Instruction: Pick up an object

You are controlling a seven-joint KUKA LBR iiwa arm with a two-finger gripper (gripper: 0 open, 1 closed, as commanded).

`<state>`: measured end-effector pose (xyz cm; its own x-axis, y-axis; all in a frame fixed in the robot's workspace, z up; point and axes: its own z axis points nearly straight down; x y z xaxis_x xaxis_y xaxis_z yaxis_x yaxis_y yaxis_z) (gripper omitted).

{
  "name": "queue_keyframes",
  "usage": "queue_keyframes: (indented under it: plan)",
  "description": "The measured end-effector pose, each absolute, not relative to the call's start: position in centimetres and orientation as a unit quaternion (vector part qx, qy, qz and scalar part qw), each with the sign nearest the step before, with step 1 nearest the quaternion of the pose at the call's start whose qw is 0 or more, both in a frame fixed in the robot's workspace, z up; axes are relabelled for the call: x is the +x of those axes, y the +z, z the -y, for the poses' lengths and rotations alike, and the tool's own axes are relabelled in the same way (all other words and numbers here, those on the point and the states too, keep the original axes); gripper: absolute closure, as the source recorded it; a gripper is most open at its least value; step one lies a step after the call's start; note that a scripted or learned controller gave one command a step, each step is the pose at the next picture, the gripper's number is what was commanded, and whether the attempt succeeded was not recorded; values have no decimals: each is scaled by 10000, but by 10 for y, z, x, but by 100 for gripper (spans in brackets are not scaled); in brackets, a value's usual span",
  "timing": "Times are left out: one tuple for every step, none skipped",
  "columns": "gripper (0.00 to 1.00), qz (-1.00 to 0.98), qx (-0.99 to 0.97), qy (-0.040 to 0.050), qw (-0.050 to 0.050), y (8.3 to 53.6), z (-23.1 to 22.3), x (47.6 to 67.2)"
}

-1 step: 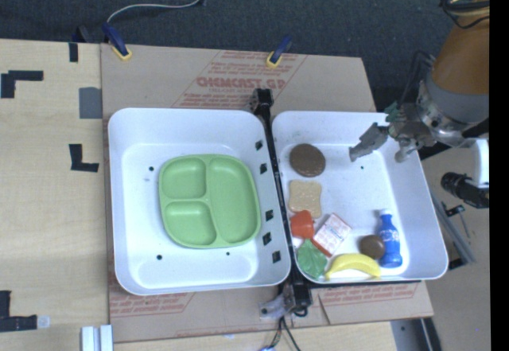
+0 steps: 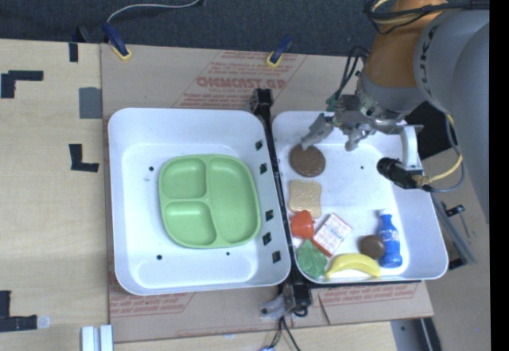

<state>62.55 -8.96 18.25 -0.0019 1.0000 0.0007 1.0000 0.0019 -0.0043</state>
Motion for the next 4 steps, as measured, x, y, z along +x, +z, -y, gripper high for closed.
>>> queue_keyframes:
  plan:
    - [0,7074,-7068,6,-1,89,101,625]
    - [0,7077,-7065,-2,-8,86,95,639]
    - [0,7079,-7063,-5,-10,85,98,669]
    - [0,7077,-7065,-1,-13,86,106,654]
